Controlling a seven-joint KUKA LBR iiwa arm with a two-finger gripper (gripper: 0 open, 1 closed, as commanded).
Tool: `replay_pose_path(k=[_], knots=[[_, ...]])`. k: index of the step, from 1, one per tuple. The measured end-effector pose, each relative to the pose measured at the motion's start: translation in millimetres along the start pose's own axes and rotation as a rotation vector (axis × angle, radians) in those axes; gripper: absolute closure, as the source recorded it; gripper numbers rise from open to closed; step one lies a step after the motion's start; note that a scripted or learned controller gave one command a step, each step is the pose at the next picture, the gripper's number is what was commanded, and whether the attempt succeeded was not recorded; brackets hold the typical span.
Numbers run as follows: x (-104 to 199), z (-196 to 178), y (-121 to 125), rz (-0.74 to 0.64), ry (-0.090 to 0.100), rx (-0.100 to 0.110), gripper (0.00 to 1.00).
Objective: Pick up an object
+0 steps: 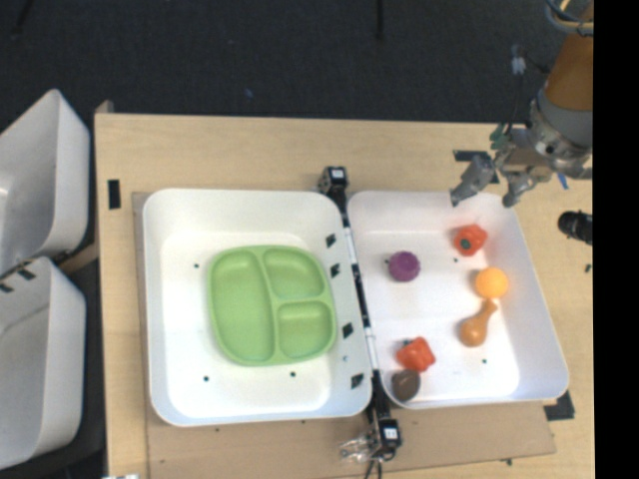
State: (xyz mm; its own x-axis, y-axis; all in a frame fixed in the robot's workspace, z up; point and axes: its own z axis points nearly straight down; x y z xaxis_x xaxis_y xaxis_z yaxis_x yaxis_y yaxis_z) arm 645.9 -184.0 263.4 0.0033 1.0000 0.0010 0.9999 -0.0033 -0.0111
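Gripper (pixel 493 189) fingers are spread apart with nothing between them, hanging at the far right corner of the right bin (pixel 439 218), over its back rim. One finger (pixel 467 186) points down toward the left and the other sits toward the right, above the bin's upper right edge. The grey arm (pixel 559 118) with its orange band (pixel 571 73) comes in from the upper right. Inside the right bin lie six small items, all apart from the gripper. Nearest to it is a red-orange pepper (pixel 469 239) with a green stem, just below the fingers near the right wall. A purple ball (pixel 403 265) rests to the left of the pepper, toward the bin's middle. Below the pepper sits an orange ball (pixel 490 283), and just below that an orange pear-like piece (pixel 476 325) lies tilted, its narrow end pointing up toward the ball. Near the front left corner a second red pepper (pixel 415 353) sits just above a brown lump (pixel 404 385), the two close together or touching; which cannot be told. The left bin (pixel 180 367) holds a green divided plate (pixel 271 303) with three compartments, lying flat near its middle. Both bins sit side by side on the tan surface (pixel 250 148), joined along a dark strip between them. White chairs (pixel 40 178) stand at the far left, off the surface.
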Motion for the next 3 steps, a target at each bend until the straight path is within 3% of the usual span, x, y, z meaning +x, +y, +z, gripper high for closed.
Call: replay_pose_path(k=[1,3], knots=[[0.8,-8.5,2.0,-0.002,-0.002,-0.013,0.0],[0.5,91.8,2.7,-0.003,-0.003,-0.009,0.0]])
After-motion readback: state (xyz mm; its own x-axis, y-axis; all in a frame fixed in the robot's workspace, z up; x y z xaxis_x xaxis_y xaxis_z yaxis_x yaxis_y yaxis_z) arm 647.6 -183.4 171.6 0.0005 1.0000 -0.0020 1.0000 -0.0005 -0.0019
